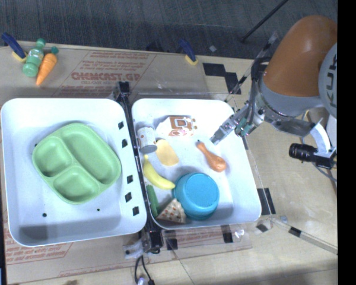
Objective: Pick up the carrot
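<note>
Gripper (221,135) hangs over the right bin (242,123), just up and to the right of the carrot (212,157); whether it is wide or narrow cannot be told from here; nothing shows in its grip. By the look of it the carrot is not picked up yet; it lies flat on the bin floor, thin end up and left, fat end down and right. So the job looks only begun; the gripper seems close, but it has to go down, close on the carrot and lift it. Just below the carrot sits a blue bowl (197,195); to the left lie a yellow lump (166,153) and a banana (156,178); the left bin (12,159) holds a green tray (76,162).
</note>
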{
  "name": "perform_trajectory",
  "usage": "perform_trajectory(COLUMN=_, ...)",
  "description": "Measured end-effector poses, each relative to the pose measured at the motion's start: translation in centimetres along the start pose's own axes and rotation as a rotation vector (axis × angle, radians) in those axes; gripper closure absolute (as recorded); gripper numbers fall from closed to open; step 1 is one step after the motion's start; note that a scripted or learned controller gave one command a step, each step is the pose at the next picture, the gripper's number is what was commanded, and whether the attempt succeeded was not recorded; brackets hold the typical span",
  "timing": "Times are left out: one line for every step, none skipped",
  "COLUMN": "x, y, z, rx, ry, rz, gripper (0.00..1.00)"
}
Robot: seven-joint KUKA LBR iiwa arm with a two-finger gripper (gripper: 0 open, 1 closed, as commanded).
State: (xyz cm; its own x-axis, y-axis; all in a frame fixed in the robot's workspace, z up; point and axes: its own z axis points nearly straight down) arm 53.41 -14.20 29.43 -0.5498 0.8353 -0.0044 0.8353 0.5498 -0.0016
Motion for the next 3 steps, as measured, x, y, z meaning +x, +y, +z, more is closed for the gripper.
perform_trajectory(x=0.1, y=0.0, z=0.1, rx=0.001, ry=0.002, rz=-0.001, gripper=0.0)
perform_trajectory(x=-0.4, y=1.9, z=15.1, rx=0.014, ry=0.016, rz=0.221, gripper=0.0)
perform_trajectory(x=-4.5, y=6.2, z=20.3, rx=0.003, ry=0.005, rz=0.335, gripper=0.0)
